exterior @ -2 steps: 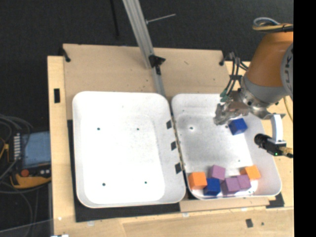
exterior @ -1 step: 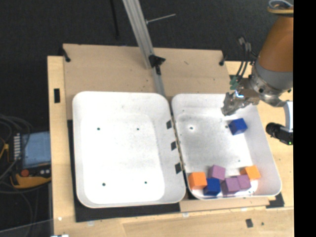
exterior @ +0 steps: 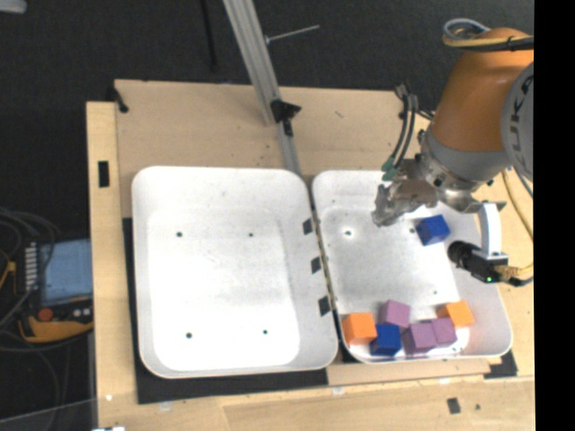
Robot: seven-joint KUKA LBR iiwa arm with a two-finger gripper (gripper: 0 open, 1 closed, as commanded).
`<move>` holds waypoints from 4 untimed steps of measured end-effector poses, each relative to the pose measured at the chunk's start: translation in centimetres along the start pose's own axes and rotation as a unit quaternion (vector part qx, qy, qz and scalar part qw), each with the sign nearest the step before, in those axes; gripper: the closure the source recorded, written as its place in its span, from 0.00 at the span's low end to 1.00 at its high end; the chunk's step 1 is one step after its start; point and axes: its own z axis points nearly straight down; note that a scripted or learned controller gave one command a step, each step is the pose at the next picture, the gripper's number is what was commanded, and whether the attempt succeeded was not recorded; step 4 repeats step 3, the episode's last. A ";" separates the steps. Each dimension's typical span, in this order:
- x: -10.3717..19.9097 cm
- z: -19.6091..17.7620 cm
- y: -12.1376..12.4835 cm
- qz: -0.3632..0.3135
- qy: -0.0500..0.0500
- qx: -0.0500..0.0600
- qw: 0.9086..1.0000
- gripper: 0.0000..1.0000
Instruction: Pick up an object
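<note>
Nothing is lifted yet: the claw (exterior: 388, 206) hangs over the right bin (exterior: 359, 268) near a blue cube (exterior: 432, 230); its opening, I cannot tell.

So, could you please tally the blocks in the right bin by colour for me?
Orange blocks: 2
Blue blocks: 2
Purple blocks: 3
Total: 7, all in the right bin.

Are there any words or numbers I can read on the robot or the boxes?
"UK": part of big letters on the grey arm, cut off by the picture's edge.
Handheld box with a screen beside the bench: any writing is too blurred to read.
Blocks, like the blue block: no writing.
</note>
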 end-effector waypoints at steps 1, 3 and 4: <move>5.1 1.9 -1.0 0.000 0.000 0.000 1.000 1.00; 15.7 2.4 -2.6 -0.001 0.001 -0.001 1.000 1.00; 15.7 2.4 -2.6 -0.001 0.001 -0.001 1.000 1.00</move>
